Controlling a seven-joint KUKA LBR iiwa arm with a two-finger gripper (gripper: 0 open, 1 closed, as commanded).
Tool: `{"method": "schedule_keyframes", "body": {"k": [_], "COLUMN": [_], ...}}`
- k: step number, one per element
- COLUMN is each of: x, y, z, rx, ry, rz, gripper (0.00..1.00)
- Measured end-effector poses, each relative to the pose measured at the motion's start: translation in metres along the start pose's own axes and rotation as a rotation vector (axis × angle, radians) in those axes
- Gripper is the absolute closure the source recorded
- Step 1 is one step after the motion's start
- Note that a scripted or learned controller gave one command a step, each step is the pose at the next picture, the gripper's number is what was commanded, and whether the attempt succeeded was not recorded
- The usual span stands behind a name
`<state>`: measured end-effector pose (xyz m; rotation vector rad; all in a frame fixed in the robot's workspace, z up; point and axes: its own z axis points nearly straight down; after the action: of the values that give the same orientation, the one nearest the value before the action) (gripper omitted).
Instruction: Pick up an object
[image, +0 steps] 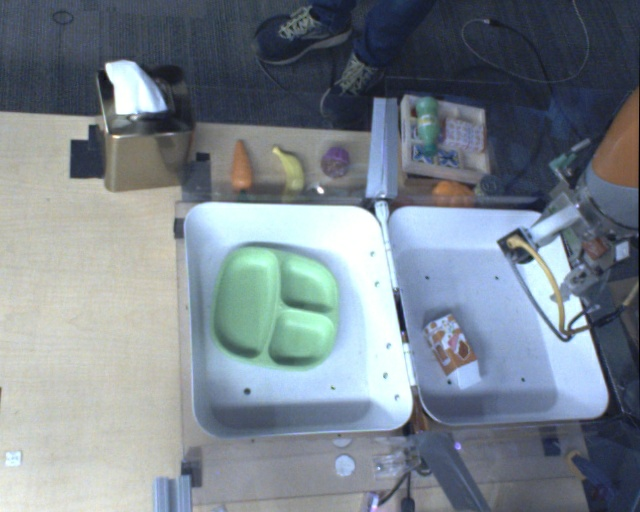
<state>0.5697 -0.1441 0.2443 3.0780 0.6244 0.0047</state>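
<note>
A small brown and white carton (452, 348) lies flat in the right bin (480, 400), toward its near left part. A green divided plate (277, 307) rests in the middle of the left bin (210, 390). My gripper (590, 265) hangs over the right bin's right rim, well to the right of the carton and a little farther back. Nothing shows between its fingers.
Behind the bins lie a carrot (240, 165), a banana (290, 168) and a purple ball (336, 161). A box of toys (443, 135) and an orange thing (452, 190) sit behind the right bin. A tissue box (140, 125) stands far left. A person's feet (330, 45) are at the top.
</note>
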Motion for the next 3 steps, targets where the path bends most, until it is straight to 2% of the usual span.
{"method": "schedule_keyframes", "body": {"k": [1,2,3], "x": [0.012,-0.052,0.025], "y": [-0.06,-0.088,0.0], "z": [0.149,0.153,0.158], "rx": [0.003,0.002,-0.002], "ry": [-0.002,0.0,0.003], "rz": [0.197,0.157,0.194], "gripper": [0.0,0.0,0.0]}}
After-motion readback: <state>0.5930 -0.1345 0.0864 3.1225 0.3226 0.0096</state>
